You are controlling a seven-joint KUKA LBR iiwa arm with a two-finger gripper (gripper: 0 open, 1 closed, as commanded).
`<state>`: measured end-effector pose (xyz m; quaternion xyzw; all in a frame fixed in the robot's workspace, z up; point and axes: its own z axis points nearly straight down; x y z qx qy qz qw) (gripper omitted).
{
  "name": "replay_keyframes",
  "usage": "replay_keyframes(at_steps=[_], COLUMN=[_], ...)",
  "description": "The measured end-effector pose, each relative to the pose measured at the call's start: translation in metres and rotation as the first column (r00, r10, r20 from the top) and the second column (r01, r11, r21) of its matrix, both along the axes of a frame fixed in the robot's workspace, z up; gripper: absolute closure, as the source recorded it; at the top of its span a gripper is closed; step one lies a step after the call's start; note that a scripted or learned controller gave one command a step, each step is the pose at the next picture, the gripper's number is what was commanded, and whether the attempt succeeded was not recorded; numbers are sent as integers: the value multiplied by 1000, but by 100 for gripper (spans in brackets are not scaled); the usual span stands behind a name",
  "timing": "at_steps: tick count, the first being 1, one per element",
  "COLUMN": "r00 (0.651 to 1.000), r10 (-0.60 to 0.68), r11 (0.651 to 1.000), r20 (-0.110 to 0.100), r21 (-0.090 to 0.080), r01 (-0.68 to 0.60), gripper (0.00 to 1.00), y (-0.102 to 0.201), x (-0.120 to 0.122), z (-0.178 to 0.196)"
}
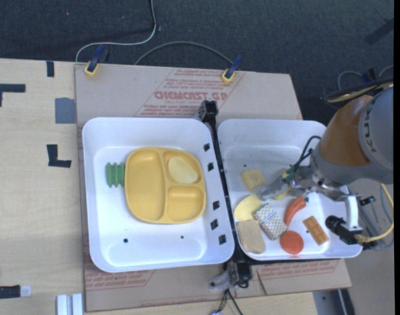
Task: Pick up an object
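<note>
The right bin (272, 131) holds several small items. Among them are a pale yellow block (253, 178), a yellow rounded piece (247, 207), a tan bread slice (251, 236) and a checkered grey piece (272, 223). An orange-red carrot-like piece (295, 210), a red disc (291, 242) and an orange-brown bar (315, 230) lie there too. My gripper (276, 188) reaches in from the right and sits low over the middle of this bin. It is just right of the pale yellow block and above the checkered piece. I see nothing clearly held in it.
The left bin (98, 176) holds a yellow divided plate (164, 184) with a green ridged object (115, 174) against its left side. A black divider (214, 176) runs between the bins. A black-and-white fitting (347, 225) on the arm overhangs the right bin's near right corner.
</note>
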<state>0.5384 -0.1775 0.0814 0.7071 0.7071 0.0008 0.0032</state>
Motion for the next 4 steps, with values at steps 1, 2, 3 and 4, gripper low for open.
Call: replay_keyframes(at_steps=[1, 2, 3, 4], r00=[1000, 1000, 1000, 1000], r10=[0, 3, -2, 6], r11=[1000, 1000, 1000, 1000], r20=[0, -3, -2, 0], r21=[0, 1, 1, 2], r01=[0, -3, 2, -6], gripper=[0, 0, 0, 0], y=[0, 22, 7, 52], x=[-37, 7, -55, 12], z=[5, 5, 5, 4])
